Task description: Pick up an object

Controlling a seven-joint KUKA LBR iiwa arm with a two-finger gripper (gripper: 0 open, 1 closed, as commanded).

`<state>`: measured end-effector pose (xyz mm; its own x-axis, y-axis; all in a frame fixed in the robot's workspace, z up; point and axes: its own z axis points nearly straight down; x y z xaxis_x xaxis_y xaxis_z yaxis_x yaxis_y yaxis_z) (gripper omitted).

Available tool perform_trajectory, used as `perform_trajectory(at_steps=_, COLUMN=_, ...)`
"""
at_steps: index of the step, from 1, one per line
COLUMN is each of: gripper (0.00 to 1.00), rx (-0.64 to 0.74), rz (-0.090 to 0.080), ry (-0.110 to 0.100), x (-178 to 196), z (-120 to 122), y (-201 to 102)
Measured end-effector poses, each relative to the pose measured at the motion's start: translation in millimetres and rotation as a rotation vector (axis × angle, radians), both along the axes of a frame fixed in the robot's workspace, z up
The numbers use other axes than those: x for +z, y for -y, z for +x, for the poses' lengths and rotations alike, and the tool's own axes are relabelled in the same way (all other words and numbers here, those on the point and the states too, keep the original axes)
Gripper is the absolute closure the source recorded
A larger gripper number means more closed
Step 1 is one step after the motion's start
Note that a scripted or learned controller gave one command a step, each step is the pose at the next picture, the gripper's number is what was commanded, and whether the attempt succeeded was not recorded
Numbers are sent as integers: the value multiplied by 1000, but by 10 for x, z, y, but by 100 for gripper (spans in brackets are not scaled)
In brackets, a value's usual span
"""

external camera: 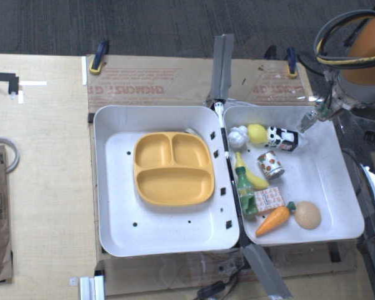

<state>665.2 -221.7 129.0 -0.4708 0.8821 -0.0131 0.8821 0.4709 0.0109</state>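
Camera view, looking down at a slant, showed 2 white bins side by side. The gripper (307, 122) hung over the right bin's (337, 186) far right corner, close to the rim; whether it was released or clenched could not be told (too small and blurred), and nothing was visibly in its grasp. Nearest it lay a black-and-white cow toy (281, 138), just beside a lemon (257, 134) and a white ball (237, 136). Further forward lay a small can (270, 165), a banana (253, 177), a green bottle (245, 189), a carrot (273, 220) and an egg (307, 215). Bare floor ran along that bin's right side. A yellow divided plate (173, 168) sat in the left bin (112, 230).
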Motion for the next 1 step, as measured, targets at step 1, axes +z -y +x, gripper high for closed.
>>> perform_trajectory(at_steps=1, gripper=100, rx=-465, rz=8, ry=-13, x=-377, z=-55, y=6)
